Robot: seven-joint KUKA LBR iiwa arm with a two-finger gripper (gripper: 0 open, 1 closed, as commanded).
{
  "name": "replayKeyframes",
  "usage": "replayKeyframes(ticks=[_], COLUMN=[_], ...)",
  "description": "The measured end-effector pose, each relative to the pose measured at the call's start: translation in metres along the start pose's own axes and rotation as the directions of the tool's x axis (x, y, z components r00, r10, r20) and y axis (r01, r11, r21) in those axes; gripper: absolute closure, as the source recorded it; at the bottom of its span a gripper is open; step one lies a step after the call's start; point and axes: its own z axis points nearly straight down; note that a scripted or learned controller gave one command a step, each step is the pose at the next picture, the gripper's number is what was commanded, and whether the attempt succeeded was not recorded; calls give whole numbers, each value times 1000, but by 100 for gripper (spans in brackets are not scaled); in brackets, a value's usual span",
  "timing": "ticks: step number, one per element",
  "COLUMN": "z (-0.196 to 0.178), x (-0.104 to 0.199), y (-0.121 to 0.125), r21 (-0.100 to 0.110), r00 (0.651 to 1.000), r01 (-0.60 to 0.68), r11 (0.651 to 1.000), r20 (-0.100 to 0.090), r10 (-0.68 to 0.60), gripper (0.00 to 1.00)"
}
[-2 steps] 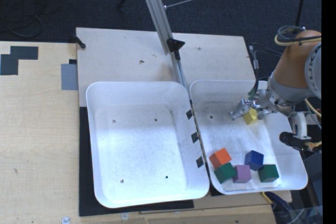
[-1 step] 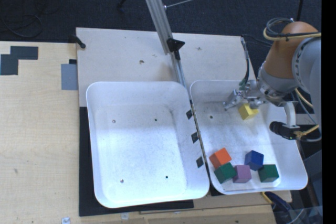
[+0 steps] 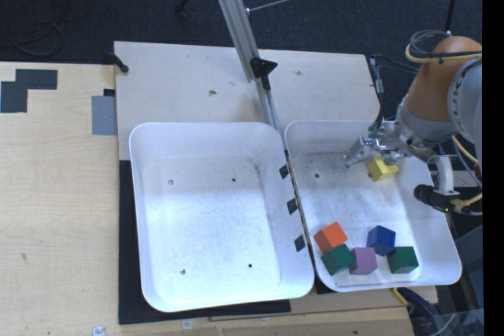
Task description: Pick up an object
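**Six blocks in the right bin, claw beside the yellow one**

Two shallow white bins sit side by side on the tabletop. The left bin shows bare white floor with a few dark specks. The right bin holds every loose object, six blocks in all.

One yellow block lies apart from the rest, toward the bin's 1 o'clock corner. The claw hangs over this same spot, just at the block's 10 o'clock side; whether its fingers are spread or closed cannot be told, and the block is not seen between them. The grey arm with its orange band comes in from 3 o'clock.

The other five blocks cluster near the bin's 6 o'clock edge:
- one orange block, at the cluster's 10 o'clock end
- two green blocks, one just below the orange and touching it, the other at the 3 o'clock end
- one purple block, between the two greens
- one blue block, just at 1 o'clock of the purple

A slanted metal rail rises from between the bins toward 12 o'clock.
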Motion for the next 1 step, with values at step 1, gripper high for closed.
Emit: replayKeyframes(ticks=[1], z=[1], x=[-3], y=[-4], r21=[5], r00=[1000], r01=[-1], r11=[1000], r20=[0], r10=[1], gripper=[0])
